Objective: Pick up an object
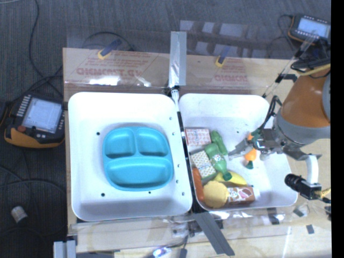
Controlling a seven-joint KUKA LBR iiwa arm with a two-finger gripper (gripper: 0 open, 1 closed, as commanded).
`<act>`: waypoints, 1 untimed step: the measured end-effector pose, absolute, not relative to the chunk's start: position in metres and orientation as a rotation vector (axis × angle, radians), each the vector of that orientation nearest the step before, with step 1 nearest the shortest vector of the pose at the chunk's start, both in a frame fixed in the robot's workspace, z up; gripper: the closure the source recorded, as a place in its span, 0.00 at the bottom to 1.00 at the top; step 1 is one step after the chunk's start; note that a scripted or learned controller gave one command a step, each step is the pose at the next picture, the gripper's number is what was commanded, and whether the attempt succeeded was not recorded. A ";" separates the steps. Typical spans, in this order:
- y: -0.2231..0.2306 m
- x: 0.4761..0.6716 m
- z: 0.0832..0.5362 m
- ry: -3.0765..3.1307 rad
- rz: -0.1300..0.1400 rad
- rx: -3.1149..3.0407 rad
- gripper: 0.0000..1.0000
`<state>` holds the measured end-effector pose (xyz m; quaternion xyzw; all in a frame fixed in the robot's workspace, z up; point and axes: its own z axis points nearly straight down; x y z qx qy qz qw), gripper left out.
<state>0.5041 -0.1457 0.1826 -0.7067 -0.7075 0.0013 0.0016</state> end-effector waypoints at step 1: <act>-0.188 0.541 0.131 -2.231 0.004 -2.209 0.00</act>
